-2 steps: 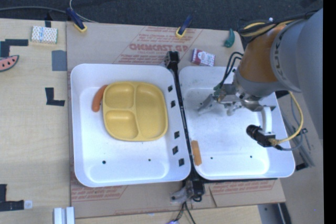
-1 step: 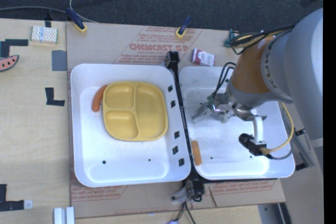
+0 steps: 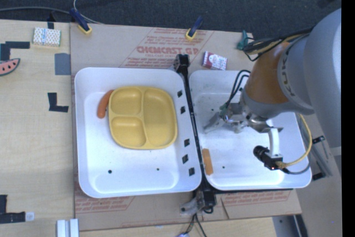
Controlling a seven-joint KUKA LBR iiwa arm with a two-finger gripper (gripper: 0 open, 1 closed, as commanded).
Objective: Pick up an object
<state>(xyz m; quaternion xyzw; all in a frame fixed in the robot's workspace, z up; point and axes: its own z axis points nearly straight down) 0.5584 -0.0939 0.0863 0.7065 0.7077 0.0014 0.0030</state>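
- Hanging low over the right bin (image 3: 288, 177), the gripper (image 3: 213, 121) is sitting near the bin's left-centre, its two fingers spread apart with nothing between them.
- Nearest candidate for picking is the small orange piece (image 3: 207, 161), lying against the right bin's left wall, below and slightly left of the gripper in the frame (its exact kind is too small to tell).
- Judging from this, the arm is in the approach step: the claw is open and empty, and no object is lifted yet.
- Next move, as I read it, is asking for a shift toward the lower left of the frame, then a descent over the orange piece before closing.
- That piece is hugging the wall and the black divider (image 3: 187, 119) between the bins, so one finger is likely getting little room on that side.
- Farther out, the left bin (image 3: 127, 183) is holding a yellow divided plate (image 3: 143, 117) with an orange sausage (image 3: 102, 104) touching its left edge.
- Open floor is showing across the right bin's lower middle, giving the wrist space to travel.
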